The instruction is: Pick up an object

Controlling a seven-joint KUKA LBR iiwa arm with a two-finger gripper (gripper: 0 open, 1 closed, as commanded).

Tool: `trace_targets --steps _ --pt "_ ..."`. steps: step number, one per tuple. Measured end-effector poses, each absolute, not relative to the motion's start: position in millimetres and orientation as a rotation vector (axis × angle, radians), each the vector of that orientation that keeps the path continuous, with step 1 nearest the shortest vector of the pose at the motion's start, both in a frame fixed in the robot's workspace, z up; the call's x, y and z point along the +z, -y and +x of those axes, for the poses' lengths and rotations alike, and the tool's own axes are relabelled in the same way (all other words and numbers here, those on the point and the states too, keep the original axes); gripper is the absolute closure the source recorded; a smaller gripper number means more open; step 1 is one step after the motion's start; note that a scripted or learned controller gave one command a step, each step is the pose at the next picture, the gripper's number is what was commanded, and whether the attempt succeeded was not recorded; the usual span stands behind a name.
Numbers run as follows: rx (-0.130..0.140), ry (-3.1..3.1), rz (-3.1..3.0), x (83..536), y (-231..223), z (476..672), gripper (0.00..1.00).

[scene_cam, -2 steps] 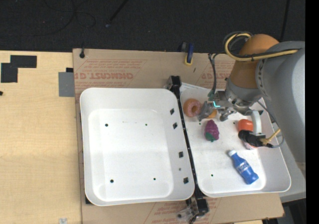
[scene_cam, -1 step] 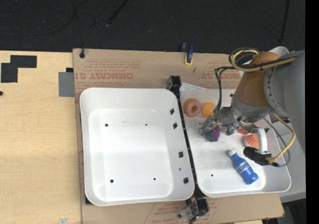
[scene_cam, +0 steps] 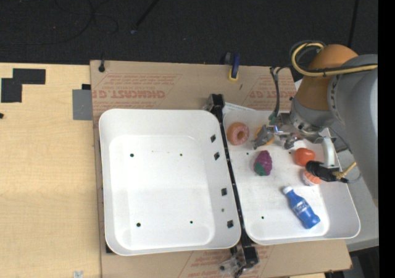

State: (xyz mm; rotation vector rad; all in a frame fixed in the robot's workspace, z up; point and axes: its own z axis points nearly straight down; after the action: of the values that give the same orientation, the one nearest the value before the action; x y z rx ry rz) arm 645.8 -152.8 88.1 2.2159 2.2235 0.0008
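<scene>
Pink ring-shaped toy (scene_cam: pixel 237 133), doughnut-like with a dark hollow centre, is lying in the right white bin (scene_cam: pixel 345 224), near its far left corner and close to the divide between the bins; purple lumpy toy (scene_cam: pixel 263 163) with a green tip is sitting just nearer the camera; orange rounded piece (scene_cam: pixel 303 156) and orange-red piece (scene_cam: pixel 310 176) are lying close together further right; blue bottle (scene_cam: pixel 302 207) with a white cap is lying tilted toward the near edge, its label too small to read. Gripper (scene_cam: pixel 274 136) is hanging low between the ring-shaped toy and the orange rounded piece; whether it is released or clenched cannot be told. Left white bin (scene_cam: pixel 117 147) is sitting alongside. Brown cardboard (scene_cam: pixel 154 88) beneath both bins is bearing red print, upside down to the camera, seemingly reading "CHEMCAST GP"; blue clamp (scene_cam: pixel 234 68) is sitting at its far edge.
</scene>
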Motion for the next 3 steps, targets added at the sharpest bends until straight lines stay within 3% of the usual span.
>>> trace_targets --steps 1,3 --pt "-0.002 -2.227 2.221 87.2 124.3 643.4 0.0" --pt "-0.003 -2.224 2.22 87.7 131.0 643.8 0.0"
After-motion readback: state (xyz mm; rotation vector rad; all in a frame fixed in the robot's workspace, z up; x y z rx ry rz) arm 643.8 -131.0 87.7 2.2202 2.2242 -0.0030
